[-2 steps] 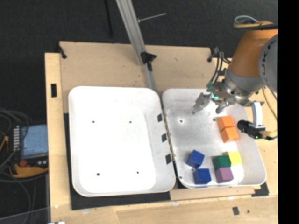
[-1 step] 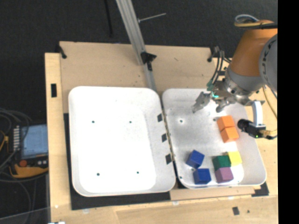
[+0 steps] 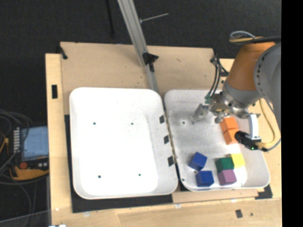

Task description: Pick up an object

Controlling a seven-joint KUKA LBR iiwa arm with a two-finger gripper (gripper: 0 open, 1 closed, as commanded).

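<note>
Left white bin [image 3: 116,141] beside right white bin [image 3: 187,105], grey arm [image 3: 248,74] reaching over the right bin's far right, gripper [image 3: 198,115] fingers spread open with nothing between them, orange block [image 3: 229,128] just right of it, two blue cubes [image 3: 198,161], green cube [image 3: 224,164], purple cube [image 3: 227,176] and yellow cube [image 3: 237,160] clustered near the bin's near edge.

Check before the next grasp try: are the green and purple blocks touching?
Touching: the camera view shows the green block butting against the purple block with no gap.
</note>
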